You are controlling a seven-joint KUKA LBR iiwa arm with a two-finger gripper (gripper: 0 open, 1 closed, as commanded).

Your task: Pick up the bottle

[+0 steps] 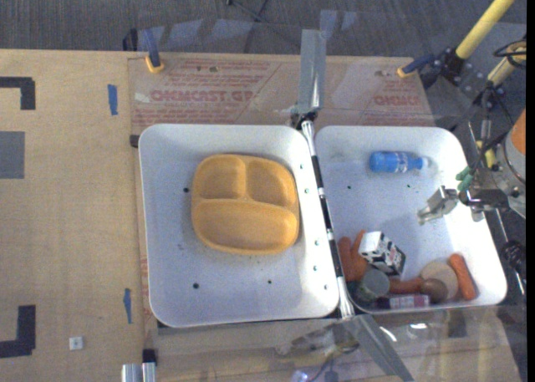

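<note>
Bottle (398, 161) was where you would have looked first: a blue one lying on its side in the far part of the right bin (476, 150), its pale cap end pointing right; nothing touched it. Your gripper (435, 205) hung over the same bin, nearer than the bottle and a little to its right, apart from it; whether the jaws stood open or closed, you could not have told from this view, though nothing showed between them. Along the near edge of that bin you had a cluster: two orange carrot-like pieces (349, 258), a small black-and-white box (382, 252), a dark round lid (374, 285), a tan round object (437, 278) and another orange piece (462, 277) at the right. In the left bin (167, 230) an orange divided tray (245, 203) lay alone near the middle; both bins sat side by side on the worktop (58, 221).
</note>
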